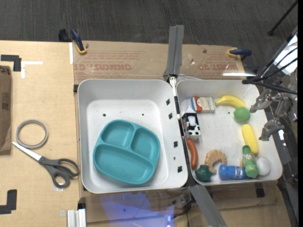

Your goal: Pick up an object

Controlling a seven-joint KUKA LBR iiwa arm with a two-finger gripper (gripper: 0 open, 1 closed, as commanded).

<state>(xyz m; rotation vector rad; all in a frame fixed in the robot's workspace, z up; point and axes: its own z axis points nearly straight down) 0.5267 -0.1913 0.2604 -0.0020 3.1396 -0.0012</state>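
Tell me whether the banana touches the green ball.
Touching. In the camera view the banana's right tip meets the top of the green ball in the right bin, with no white floor between them.

Teal plate (127,151); yellow banana (230,101); green ball (241,114).

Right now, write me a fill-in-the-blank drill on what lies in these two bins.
1. The teal divided plate lies in the ____ bin in this view.
2. The banana is coloured ____.
3. The scissors lie on the bench just below a roll of ____.
4. The corn cob lies just below the ____ ball.

Missing words: left; yellow; tape; green
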